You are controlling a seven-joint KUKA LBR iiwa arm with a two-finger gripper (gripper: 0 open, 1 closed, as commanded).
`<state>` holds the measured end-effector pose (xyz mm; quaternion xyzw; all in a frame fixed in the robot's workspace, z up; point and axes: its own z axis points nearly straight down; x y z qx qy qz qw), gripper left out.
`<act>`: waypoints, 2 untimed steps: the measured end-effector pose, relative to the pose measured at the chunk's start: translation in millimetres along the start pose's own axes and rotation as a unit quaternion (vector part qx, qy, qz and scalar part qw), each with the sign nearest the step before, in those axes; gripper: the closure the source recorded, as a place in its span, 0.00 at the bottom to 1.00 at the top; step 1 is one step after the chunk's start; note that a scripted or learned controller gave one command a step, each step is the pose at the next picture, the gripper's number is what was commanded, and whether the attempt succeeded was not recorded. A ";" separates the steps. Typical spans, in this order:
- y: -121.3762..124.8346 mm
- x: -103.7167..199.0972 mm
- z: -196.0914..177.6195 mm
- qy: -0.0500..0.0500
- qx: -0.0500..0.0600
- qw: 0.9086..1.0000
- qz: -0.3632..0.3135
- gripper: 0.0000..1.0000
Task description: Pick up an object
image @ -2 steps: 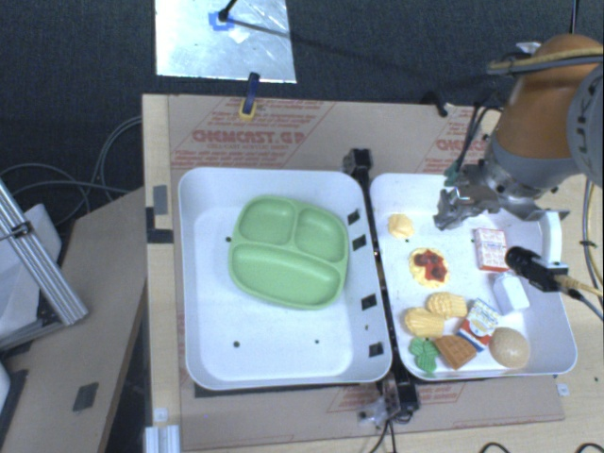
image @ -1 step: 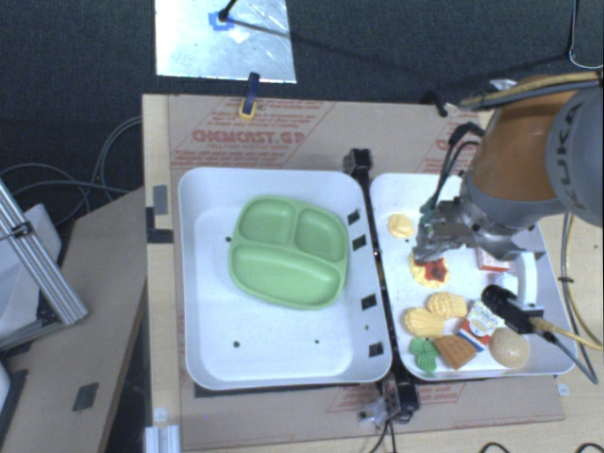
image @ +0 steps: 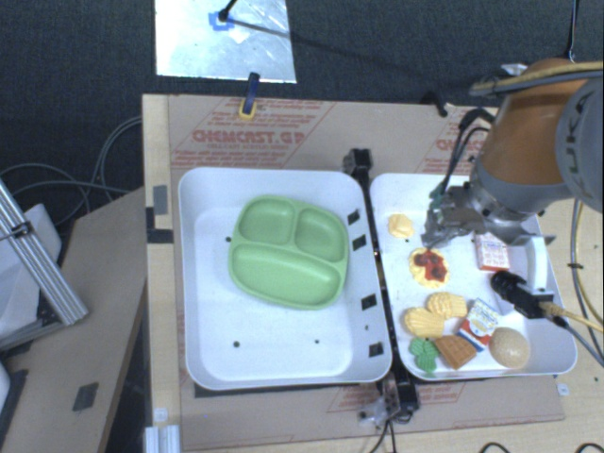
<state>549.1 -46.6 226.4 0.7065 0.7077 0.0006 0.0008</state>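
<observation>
1 red-topped toy pizza (image: 429, 265) lies just below the jaws (image: 440, 226); their state is unclear.

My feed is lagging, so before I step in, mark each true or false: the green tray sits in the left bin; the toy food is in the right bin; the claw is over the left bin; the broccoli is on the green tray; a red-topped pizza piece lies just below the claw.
1. The green tray sits in the left bin. True.
2. The toy food is in the right bin. True.
3. The claw is over the left bin. False: it is over the right bin.
4. The broccoli is on the green tray. False: it lies in the right bin, at its near edge.
5. The pizza piece lies just below the claw. True.
</observation>
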 end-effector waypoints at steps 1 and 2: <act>-9.1 3.0 -7.3 0.000 0.001 1.000 0.000 1.00; -3.7 8.4 11.3 0.000 0.001 1.000 -0.001 1.00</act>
